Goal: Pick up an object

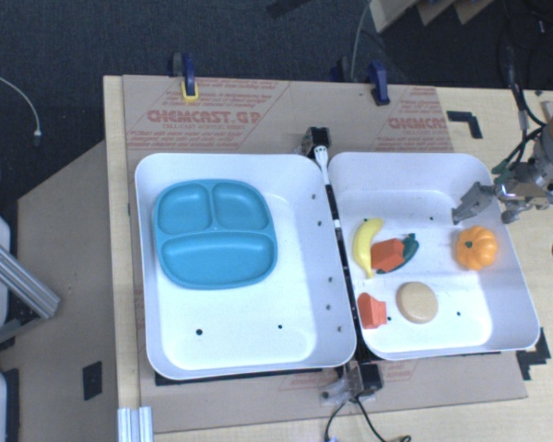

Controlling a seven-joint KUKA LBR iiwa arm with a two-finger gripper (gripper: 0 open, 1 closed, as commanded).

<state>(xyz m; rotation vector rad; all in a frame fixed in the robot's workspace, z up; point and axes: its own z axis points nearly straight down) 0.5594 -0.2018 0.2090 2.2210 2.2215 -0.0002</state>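
In the camera view, two shallow white bins are seen side by side on a bench covered with brown board. The left bin (235, 339) is occupied by a blue divided plate (216, 232), which lies toward its far left corner; its three compartments are turned upward.

The right bin (442, 178) is shared by several small things. A yellow banana (365, 244) is laid near the bin's left edge, and an orange-red carrot-like piece with a green top (393, 252) is found touching or just beside it. A small red block (372, 310) is placed near the front left corner, with a round tan bun-like piece (417, 302) just beside it. A small orange pumpkin (476, 247) is set near the right edge.

The gripper (489, 203) is seen over the right bin's far right part, just above the pumpkin in the picture. Its two grey fingers are spread apart, and nothing is held between them. Contact with the pumpkin cannot be told.
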